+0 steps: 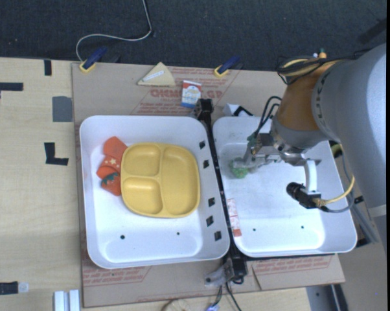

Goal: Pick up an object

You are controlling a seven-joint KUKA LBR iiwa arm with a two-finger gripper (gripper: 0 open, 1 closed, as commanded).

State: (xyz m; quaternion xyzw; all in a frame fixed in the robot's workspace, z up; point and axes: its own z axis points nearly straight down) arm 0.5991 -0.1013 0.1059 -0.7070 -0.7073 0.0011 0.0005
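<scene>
A small green object point(239, 169) lies in the right bin point(279, 232), near that bin's left wall. My gripper point(254, 156) hangs just above and to the right of it, close to touching. The grey arm with its orange band point(298, 102) comes in from the upper right and hides the bin's far corner. In the left bin point(149, 238) a yellow divided plate point(161, 179) rests flat, with orange-red pieces point(111, 164) tucked against its left edge.
A small red and white carton point(191, 94) and a tan wedge point(159, 76) sit on the cardboard behind the bins. A black divider strip point(211, 167) runs between the bins. Cables point(311, 196) loop beside the wrist over the right bin.
</scene>
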